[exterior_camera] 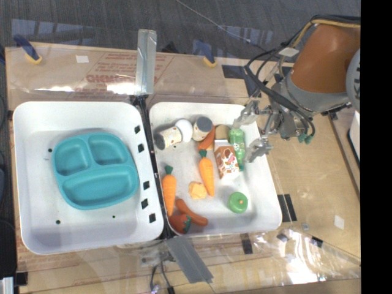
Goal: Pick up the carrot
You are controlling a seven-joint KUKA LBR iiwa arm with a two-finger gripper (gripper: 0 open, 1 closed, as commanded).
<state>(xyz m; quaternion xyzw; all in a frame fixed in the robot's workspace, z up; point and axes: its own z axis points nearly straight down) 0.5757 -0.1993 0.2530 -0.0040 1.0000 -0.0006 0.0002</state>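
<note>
Nearest the bottom edge of the right bin (263, 222), I saw a reddish sausage-like piece (187, 214) lying beside the lower end of one carrot (168, 188), which hugged the bin's left wall with its green top pointing up the frame. Just right of that sat a small yellow-orange chunk (197, 190), and further right a green apple-like ball (238, 201).

In the middle of the bin lay a second carrot (206, 173), roughly upright in the frame, touching the left side of a small white and red carton (226, 160). A third orange piece (208, 139) lay tilted just above it, near two small cans (174, 134) and a green bottle (237, 144).

The gripper (252, 133) hung over the bin's upper right corner, above the green bottle. Its two fingers stood apart, with nothing between them. The central carrot lay to the lower left of the jaws, well apart from them, with the carton between.

On the left of the frame, the other bin (30, 225) held a teal divided plate (95, 170).
</note>
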